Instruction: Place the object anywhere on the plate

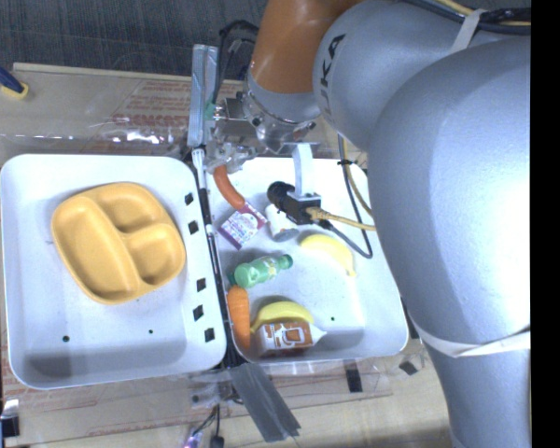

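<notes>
A yellow divided plate (pixel 119 241) lies in the left bin (pixel 37 343). The right bin (pixel 378 320) holds several items: an orange-red sausage (pixel 229 189), a small purple box (pixel 241 226), a green bottle (pixel 259 270), a carrot (pixel 239 315), a pale lemon (pixel 325 248), a yellow piece (pixel 282 312) and an orange juice carton (pixel 285 337). My gripper (pixel 226 149) hangs at the far left corner of the right bin, directly above the sausage's upper end. The wrist hides how it meets the sausage.
A ridge with black clips (pixel 203 278) divides the two bins. The big grey arm (pixel 429 157) covers the right bin's right side. A metal post (pixel 202 91) stands behind the divider, close to the gripper.
</notes>
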